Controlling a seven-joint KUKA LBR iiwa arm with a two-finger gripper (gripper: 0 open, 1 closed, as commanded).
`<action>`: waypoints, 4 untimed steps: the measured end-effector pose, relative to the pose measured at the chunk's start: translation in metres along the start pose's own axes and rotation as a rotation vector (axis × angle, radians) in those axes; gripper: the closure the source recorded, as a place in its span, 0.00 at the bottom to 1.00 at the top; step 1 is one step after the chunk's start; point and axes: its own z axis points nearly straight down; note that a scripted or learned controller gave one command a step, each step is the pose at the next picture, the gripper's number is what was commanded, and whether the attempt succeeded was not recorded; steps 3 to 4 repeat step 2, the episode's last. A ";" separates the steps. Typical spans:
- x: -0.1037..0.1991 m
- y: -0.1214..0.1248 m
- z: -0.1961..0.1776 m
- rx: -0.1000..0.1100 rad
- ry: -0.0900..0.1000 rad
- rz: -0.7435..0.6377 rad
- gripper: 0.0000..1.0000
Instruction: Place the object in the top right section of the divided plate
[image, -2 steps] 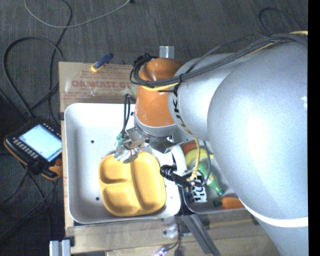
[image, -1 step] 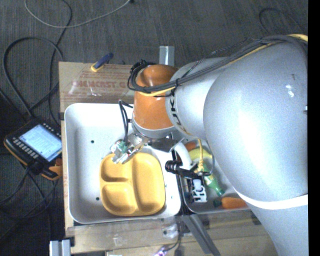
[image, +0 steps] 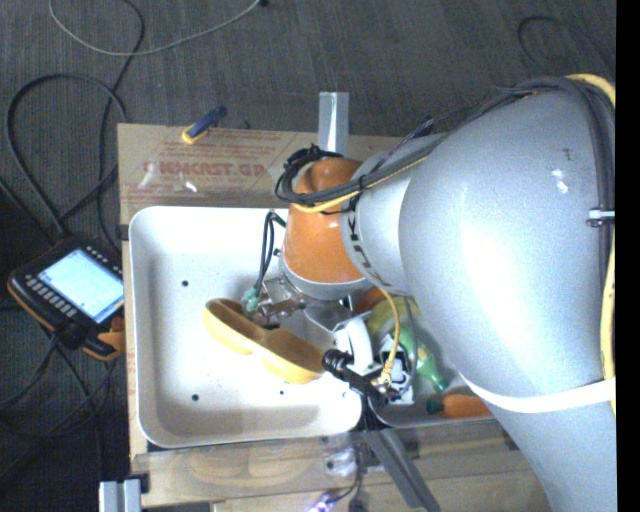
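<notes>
A long yellow, banana-like object lies in the left white bin, near its right side. My gripper hangs right over the object's upper edge, below the orange band of the wrist. The view does not show whether the gripper touches or holds the object. The grey arm covers most of the right bin. Only a patch of green and an orange piece show there under the arm, and I cannot make out the sections of a plate.
A blue and yellow tool lies on the wooden board behind the left bin. A hand-held control pendant sits on the floor at the left, with cables around it. A metal post stands at the back between the bins.
</notes>
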 end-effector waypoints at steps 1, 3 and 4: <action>-0.102 0.040 -0.081 0.045 0.000 -0.256 1.00; -0.068 0.016 -0.091 0.046 0.003 -0.327 1.00; -0.068 0.016 -0.091 0.046 0.003 -0.327 1.00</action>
